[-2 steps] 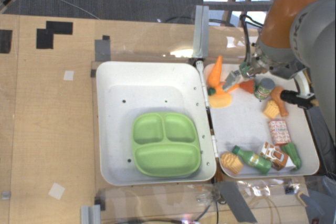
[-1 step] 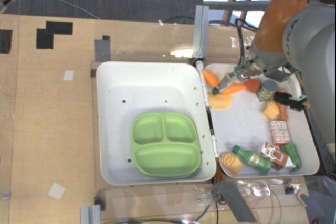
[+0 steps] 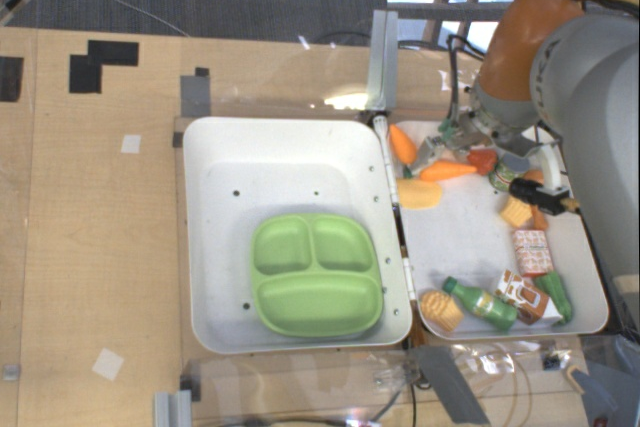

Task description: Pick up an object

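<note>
Orange carrot (image 3: pixel 449 172) lies at the far end of the right bin (image 3: pixel 590 315), just under the end effector (image 3: pixel 437 145). Finger state can't be told. Step: reach/descend phase; next needs a close around the carrot w/ a straight lift.

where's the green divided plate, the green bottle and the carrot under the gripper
green divided plate (image 3: pixel 316 273): camera view, on the ridge between its compartments.
green bottle (image 3: pixel 483 303): camera view, on the middle of its body.
carrot (image 3: pixel 449 172): camera view, on the middle of its orange length.
</note>
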Controlling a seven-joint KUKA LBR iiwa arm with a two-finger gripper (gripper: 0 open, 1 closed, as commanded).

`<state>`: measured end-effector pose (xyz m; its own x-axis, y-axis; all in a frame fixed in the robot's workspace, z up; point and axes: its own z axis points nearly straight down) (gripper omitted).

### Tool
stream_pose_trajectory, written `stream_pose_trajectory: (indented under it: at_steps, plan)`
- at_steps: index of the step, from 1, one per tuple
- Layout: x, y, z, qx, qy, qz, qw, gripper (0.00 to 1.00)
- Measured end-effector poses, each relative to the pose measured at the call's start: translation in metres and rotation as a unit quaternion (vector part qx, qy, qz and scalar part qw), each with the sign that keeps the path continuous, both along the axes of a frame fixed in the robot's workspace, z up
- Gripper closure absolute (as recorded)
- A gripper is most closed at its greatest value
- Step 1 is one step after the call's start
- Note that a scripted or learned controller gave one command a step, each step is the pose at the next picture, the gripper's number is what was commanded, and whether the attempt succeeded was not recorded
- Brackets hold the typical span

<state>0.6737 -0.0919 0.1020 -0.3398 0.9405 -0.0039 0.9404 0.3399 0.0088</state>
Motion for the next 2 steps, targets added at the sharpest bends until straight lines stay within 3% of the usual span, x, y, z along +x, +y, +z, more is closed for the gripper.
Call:
stream_pose_trajectory:
  at_steps: [1, 2]
  plan:
    - [-0.0013, -0.0013, -0.0042, 0.0018, 0.002, -0.053, 0.9986, 0.0]
    - [-0.0062, -0.0016, -0.0072, 0.0028, 0.015, -0.19, 0.9817, 0.0]
